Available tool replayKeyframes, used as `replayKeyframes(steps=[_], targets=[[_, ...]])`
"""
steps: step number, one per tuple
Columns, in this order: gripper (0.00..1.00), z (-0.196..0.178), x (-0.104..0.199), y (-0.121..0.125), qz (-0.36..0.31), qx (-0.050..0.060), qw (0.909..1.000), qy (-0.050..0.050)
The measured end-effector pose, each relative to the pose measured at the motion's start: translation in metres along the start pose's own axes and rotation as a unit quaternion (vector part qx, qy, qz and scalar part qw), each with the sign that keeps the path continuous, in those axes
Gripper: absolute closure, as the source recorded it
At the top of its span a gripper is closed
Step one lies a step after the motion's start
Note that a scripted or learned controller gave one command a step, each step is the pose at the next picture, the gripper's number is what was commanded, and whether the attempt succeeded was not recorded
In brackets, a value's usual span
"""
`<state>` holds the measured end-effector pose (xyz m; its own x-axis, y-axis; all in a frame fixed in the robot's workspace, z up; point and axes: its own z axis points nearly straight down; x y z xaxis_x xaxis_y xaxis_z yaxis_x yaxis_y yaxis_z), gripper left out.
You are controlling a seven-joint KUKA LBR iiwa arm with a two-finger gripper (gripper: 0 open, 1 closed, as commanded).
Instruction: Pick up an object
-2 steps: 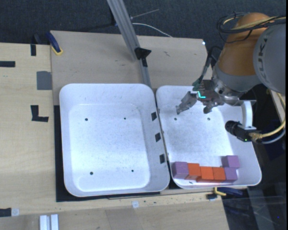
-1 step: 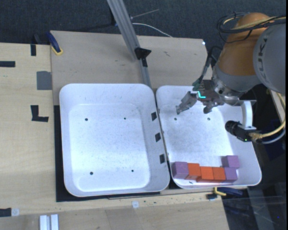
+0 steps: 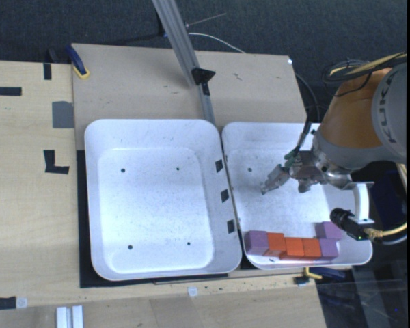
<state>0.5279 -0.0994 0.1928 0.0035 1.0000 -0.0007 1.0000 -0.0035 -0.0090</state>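
At the far left, the pale wooden worktop [image 3: 27, 203] carries a few black tape marks and a grey square patch. A small blue and yellow clamp [image 3: 78, 61] sits at the upper left corner of the tan board under the bins.

Next comes the left shallow white plastic bin [image 3: 96, 183], its speckled floor bare and offering wide open room across the whole tray. A slanted grey metal pole [image 3: 178, 36] crosses the top of the board and ends in a black bracket just above the seam where the two bins meet. Three small black clips sit along that shared edge.

The right shallow white plastic bin [image 3: 260, 149] holds the blocks. They lie in a tight row against its near wall: a purple foam block [image 3: 257, 241] at the left, orange foam blocks [image 3: 294, 247] touching it in the middle, and a second purple foam block [image 3: 328, 238] stacked at the right end, close to the near right corner. The upper and middle floor of this bin is open.

The metal two-finger claw [image 3: 273, 181] hangs above the middle of the right bin, well apart from the blocks, with nothing between its fingers; whether they are spread or closed I cannot tell. The grey arm with its orange band [image 3: 352, 118] covers the bin's right rim.
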Motion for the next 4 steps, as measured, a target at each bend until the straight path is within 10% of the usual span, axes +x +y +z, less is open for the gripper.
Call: replayKeyframes(steps=[2, 4], targets=[[0.0, -0.041, 0.021, 0.03, -0.004, -0.006, 1.0, 0.0], [0.0, -0.024, 0.027, 0.115, -0.003, -0.005, 1.0, 0.0]])
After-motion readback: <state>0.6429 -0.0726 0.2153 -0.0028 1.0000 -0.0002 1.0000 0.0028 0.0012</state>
